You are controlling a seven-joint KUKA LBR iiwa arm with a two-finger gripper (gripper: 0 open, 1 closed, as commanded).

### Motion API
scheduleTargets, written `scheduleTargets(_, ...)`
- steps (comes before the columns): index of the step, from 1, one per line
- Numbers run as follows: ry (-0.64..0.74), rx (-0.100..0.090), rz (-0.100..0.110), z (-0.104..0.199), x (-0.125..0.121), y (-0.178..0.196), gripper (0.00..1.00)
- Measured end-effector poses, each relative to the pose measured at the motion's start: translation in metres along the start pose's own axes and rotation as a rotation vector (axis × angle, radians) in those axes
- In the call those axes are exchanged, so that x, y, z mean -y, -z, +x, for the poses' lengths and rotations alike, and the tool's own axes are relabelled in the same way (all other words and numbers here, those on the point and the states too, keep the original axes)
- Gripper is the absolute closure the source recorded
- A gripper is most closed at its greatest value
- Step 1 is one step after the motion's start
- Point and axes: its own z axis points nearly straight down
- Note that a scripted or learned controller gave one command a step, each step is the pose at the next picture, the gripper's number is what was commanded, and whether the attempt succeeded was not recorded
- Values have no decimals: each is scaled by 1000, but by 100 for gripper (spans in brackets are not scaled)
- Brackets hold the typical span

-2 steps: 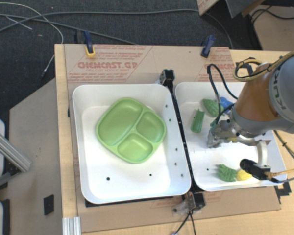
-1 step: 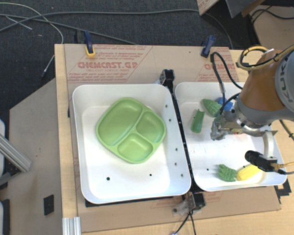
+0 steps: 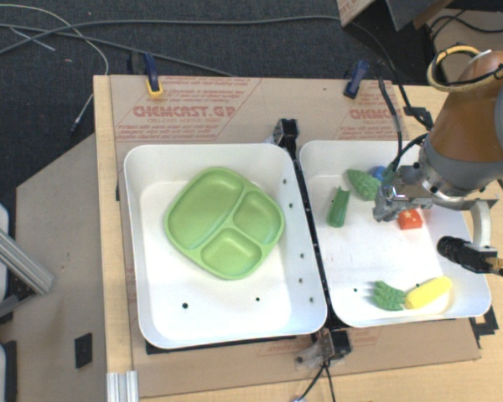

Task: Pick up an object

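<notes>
The end effector (image 3: 391, 205) hangs low in the right white bin (image 3: 352, 291), right of frame centre, just beside a small orange-red plastic block (image 3: 411, 219); can't tell its state. Block looks light, stiff and a bit slick, so I'd pinch its flat opposite sides.

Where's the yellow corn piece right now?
In the right bin, near its front right corner, lies the yellow corn piece, touching a green toy on its left.

Red "CHEMCAST GP" print, twice, on brown bench sheet (image 3: 235, 99)
</notes>
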Motion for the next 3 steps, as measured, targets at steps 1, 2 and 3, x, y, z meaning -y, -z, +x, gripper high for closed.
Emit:
scheduleTargets(1,0,1,0,-3,4,59,100)
scheduleTargets(2,4,-3,8,44,2,58,100)
scheduleTargets(3,4,-4,12,98,17,45,100)
